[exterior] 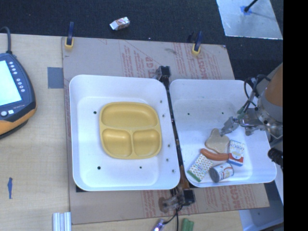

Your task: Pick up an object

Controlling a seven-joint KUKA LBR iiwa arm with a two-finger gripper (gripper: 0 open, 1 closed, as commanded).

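pick one from the pile at the lower right

your candidates sit bunched in the lower right of the frame, in the near end of the right bin. the hot dog is probably your best bet: it looks like a light toy, likely smooth and a bit slippery, and narrow enough to pinch across its middle. its long axis runs almost level across the frame, dipping slightly to the right. just above it, touching, lies the bread slice, flat and thin, hard to get fingers under. below right, the small can lies on its side, round end toward the lower left, and would likely roll. the patterned packet slants from lower left to upper right; the carton lies flat at the right.

the gripper hovers just above the bread slice, and you can't tell from here whether its jaws are spread or closed; nothing shows between them.

the left bin holds a yellow divided plate.
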